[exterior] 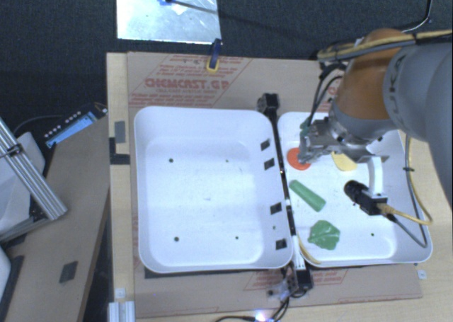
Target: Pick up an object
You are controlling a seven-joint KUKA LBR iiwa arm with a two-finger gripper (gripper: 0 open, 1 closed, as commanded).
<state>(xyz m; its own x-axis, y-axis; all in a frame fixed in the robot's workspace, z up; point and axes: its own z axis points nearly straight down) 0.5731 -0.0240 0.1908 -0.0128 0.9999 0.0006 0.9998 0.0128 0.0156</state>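
**A:** What lies nearest in the right bin [368, 246]?

**B:** A crumpled green piece [324, 234], close to the near rim and to the wall shared with the left bin [205, 193]. Just beyond it a green block [307, 195] lies at a slant, apart from it.

**A:** And the tool [307, 151]?

**B:** It hangs over an orange disc [298, 161], which sits hard by the shared wall. Whether they touch I cannot tell, nor whether the tool is wide or narrow. A yellow piece [345, 163] lies near the disc, partly under the wrist.

**A:** Room to move?

**B:** The left bin shows bare white floor, and so does the right bin's near right corner. Farther back, cardboard [191, 80] covers the desk.
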